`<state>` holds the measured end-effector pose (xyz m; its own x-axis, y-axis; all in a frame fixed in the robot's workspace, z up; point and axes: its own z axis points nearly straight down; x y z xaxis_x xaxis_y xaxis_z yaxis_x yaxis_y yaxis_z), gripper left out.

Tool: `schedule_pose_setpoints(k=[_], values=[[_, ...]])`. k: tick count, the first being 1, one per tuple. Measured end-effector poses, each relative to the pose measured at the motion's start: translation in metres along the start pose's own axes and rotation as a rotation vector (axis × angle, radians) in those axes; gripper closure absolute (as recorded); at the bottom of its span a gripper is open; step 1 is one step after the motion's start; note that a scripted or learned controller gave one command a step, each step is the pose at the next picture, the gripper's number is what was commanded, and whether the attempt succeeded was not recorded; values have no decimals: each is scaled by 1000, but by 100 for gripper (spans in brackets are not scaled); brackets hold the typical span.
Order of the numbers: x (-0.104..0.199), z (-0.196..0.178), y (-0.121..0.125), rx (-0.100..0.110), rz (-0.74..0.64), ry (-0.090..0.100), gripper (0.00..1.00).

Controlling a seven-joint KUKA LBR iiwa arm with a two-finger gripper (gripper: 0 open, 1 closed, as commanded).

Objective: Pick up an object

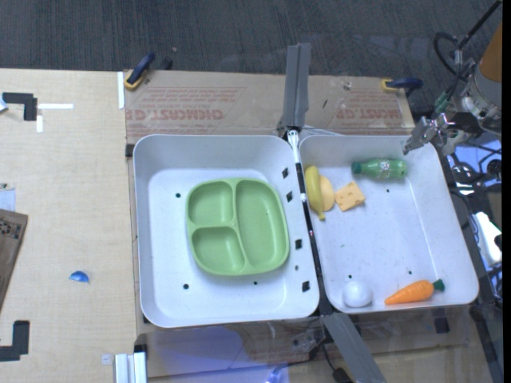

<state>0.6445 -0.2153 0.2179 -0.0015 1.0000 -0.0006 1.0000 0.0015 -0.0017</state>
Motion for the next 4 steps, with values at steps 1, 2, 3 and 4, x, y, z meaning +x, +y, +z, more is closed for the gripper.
schedule_pose_setpoints(k=[1, 2, 3, 4], values=[[30, 111, 14, -6, -102, -2, 0], [29, 96, 17, -13, -106, -6, 100], [30, 96, 17, -12, -106, -6, 0], [33, 111, 17, -12, -117, -4, 0]])
